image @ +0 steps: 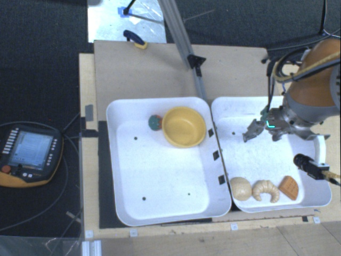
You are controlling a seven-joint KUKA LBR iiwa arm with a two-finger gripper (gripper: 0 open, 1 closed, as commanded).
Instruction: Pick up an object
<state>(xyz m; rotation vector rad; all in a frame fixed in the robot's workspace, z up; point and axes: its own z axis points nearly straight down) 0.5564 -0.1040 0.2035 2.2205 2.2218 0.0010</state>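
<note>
The end effector (262, 129) hangs over the upper part of the right bin (234, 108) with nothing visible between its fingers; how far they are spread I cannot tell from this slant. The things it could take lie well apart from it along the bin's near edge: a pale bread roll (240, 188), a croissant (266, 190) just beside it, and a small orange cracker (289, 187) further right. The roll and croissant sit so close that, in my judgement, a descent on either could nudge the other or close on both, and their rounded shapes may slip out of a pinch; the near wall also leaves little room for a finger. In the left bin (160, 196) a yellow bowl (184, 126) stands with a small green ball (155, 122) touching its left side. A control pendant (26, 154) lies off the tabletop (138, 73) to the left
</note>
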